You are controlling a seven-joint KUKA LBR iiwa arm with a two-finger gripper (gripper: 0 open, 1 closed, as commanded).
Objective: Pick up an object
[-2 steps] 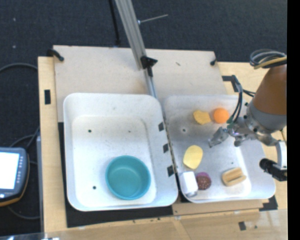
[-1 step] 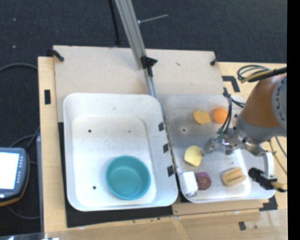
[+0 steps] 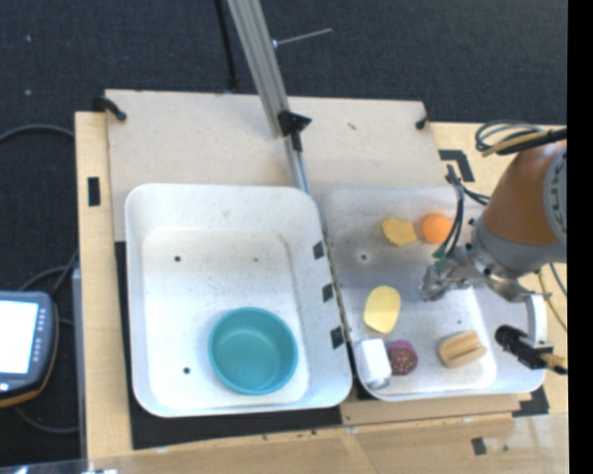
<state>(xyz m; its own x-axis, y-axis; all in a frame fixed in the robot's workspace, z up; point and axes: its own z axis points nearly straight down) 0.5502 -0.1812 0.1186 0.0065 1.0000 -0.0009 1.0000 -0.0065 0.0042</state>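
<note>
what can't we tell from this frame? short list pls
- Gripper: too small and blurred in the camera view to read its state, or whether it touches the right bin.
- Arm: its base is cut off by the view's right edge.
- Dark red object: too small to identify; the white object sits against its left side.
- Orange ball: cables partly cross its right side.

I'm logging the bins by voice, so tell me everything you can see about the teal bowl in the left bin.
The teal bowl is round, smooth and plain, plastic by its look, one solid blue-green colour with a slightly lighter rim. It stands upright, mouth up, with nothing visible inside. It sits on the floor of the left white bin, towards the near right corner, close to the bin's near wall. Nothing else touches it.
</note>
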